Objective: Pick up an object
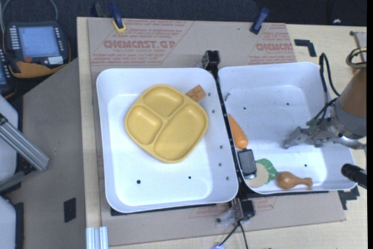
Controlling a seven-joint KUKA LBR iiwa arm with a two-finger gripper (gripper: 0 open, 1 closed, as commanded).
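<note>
Camera view, glossy yellow divided plate, metal pincer

left bin white | right bin white | divided plate pale yellow | carrot orange | drumstick toy tan-brown | round piece green | bench board tan, red lettering | clamps blue

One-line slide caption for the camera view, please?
Gripper low in the right bin, carrot alongside; yellow plate in the left bin.
</note>
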